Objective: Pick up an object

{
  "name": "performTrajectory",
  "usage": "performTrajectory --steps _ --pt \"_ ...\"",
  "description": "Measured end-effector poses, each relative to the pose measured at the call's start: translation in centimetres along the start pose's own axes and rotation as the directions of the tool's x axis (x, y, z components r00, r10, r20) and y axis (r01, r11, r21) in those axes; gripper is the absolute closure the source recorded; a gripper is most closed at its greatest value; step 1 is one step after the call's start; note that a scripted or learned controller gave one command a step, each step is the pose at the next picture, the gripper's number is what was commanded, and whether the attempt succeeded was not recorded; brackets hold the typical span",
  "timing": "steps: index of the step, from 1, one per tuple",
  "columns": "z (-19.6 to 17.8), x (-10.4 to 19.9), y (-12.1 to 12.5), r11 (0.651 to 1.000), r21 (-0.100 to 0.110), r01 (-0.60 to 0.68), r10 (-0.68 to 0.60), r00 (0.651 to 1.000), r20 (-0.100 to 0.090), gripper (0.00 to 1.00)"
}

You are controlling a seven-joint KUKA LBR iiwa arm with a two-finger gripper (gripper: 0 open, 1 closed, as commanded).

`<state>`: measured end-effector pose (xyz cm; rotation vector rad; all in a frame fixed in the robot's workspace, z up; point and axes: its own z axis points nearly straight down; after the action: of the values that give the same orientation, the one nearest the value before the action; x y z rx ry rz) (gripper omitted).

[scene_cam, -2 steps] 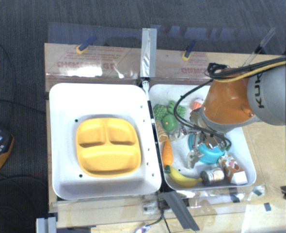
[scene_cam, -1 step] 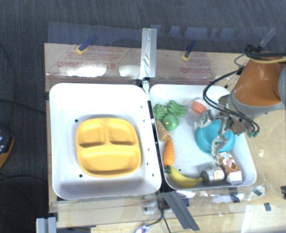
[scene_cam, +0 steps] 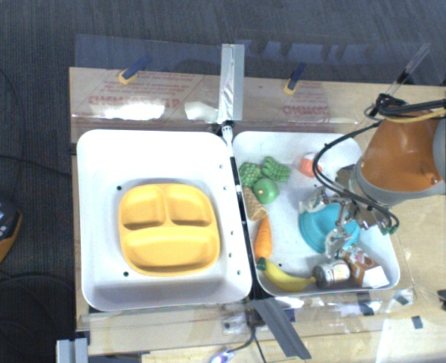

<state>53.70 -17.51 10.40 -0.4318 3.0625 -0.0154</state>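
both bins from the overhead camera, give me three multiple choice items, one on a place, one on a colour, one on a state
1. Where does the yellow tray lie?
A. in the left bin
B. in the right bin
C. on the bench outside the bins

2. What colour is the object beside the banana, toward the bin divider?
A. purple
B. orange
C. white

3. Where is the end effector now?
A. over the left bin
B. raised clear of the bench
C. low in the right bin among the objects

Answers:
1. A, the tray sits in the middle of the left bin.
2. B, the carrot is orange.
3. C, it is down at the teal object.
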Motion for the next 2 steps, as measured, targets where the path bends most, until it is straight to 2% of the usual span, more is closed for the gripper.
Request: performTrajectory --steps 1,2 --pt "1.1 1.7 6.4 1.000 -0.009 -0.023 0.022 0.999 -0.026 0.00" --pt "1.2 -0.8 8.1 1.000 -0.008 0.006 -0.007 0.999 -0.036 0.00"
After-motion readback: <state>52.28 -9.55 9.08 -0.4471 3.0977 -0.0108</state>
